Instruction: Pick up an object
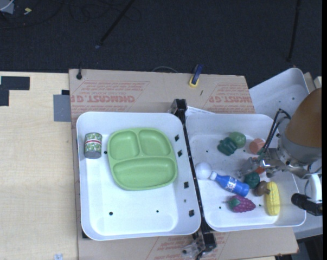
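Note:
My gripper (254,168) reaches into the right bin (206,210) from the right, low over its right half. Just under its tip lies a dark teal object (252,179), and whether the two touch is unclear. A blue bottle with a white cap (229,183) lies left of that. Purple grapes (241,203), a yellow corn cob (272,199) and a small brown piece (261,188) sit near the front. A green toy (231,143) and an orange-pink ball (256,144) lie further back.
The left bin (98,215) holds a green divided plate (142,158) and a small can (93,145) at its left wall. A black divider (189,167) runs between the bins. The arm's orange band (309,121) rises over the right bin's right edge.

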